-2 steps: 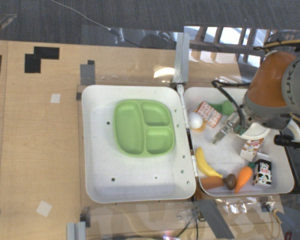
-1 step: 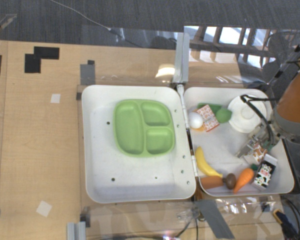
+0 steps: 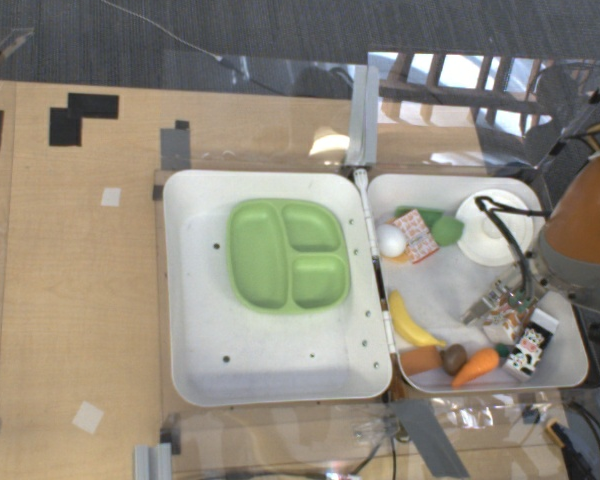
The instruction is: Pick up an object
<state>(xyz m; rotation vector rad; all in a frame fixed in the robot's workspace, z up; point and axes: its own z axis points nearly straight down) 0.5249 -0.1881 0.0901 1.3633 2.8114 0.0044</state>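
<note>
Gripper point(image 3: 497, 305): low inside the right bin, in its right half; whether it is open or closed cannot be told from this slanted view, and nothing can be seen gripped in it
Cable point(image 3: 507, 230): a black loop running from the gripper up across the white bowl
Arm point(image 3: 584, 218): comes in from the right edge, its orange band above the right bin's far right corner
Black-and-white box point(image 3: 528, 349): just beside the gripper on the near side, close to the right bin's near right corner
Carrot point(image 3: 477, 366): lying tilted against the near wall, just left of the black-and-white box
Brown lump point(image 3: 453, 356): touching the carrot's thick end; what it is cannot be told
Banana point(image 3: 413, 324): on the bin floor left of the gripper, running from the left wall down towards the brown lump
White bowl point(image 3: 496, 227): at the far side of the right bin, beyond the gripper
Green piece point(image 3: 443, 227): between the white bowl and the small carton, partly hidden by the carton
Small carton point(image 3: 416, 235): red-patterned, tilted, near the far left corner
White ball point(image 3: 391, 240): touching the small carton, against the left wall
Right bin point(image 3: 572, 372): holds the gripper and all the loose things
Left bin point(image 3: 205, 368): side by side with the right bin
Green plate point(image 3: 288, 255): three compartments, lying flat in the middle of the left bin
Bench point(image 3: 70, 298): pale wood, with black marks at its far left corner
</note>
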